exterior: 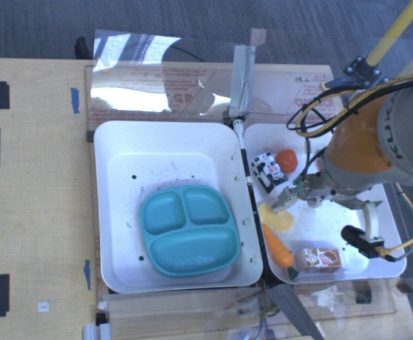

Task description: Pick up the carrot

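Claw (285, 198) state: cannot tell. Carrot (277, 246) lies just below it toward the camera, by the bin wall (254, 222); descend along its axis, clear of that wall.

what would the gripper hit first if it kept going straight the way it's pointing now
The gripper points toward the view's left and slightly down. The pale yellow toy just below its tip looks first in line, short of the carrot, though height above the bin is unclear.

Two white bins (114, 190). One teal divided plate (189, 229). One carrot (277, 247). One red-orange ball (287, 160). One black-and-white toy (267, 170). One yellow piece (280, 221). One small carton (321, 258).
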You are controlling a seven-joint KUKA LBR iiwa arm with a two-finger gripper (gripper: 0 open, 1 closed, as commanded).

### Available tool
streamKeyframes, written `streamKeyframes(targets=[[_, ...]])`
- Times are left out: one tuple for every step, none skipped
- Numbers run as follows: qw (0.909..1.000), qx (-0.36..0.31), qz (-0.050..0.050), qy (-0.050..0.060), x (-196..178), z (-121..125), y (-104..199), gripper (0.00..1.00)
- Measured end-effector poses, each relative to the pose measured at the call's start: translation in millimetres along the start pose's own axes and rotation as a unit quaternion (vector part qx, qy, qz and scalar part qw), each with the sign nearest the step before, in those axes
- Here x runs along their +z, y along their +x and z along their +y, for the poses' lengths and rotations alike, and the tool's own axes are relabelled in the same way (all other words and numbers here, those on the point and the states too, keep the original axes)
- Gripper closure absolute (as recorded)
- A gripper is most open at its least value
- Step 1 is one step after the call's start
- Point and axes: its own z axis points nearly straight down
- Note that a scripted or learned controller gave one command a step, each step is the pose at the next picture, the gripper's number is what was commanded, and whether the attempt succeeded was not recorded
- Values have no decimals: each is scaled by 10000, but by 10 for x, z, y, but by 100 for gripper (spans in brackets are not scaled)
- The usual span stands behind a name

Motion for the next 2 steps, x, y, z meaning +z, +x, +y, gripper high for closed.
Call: streamKeyframes(targets=[[10000,65,-27,-7,45,-678,-684,0],[9994,331,-5,13,-616,-552,-938,0]])
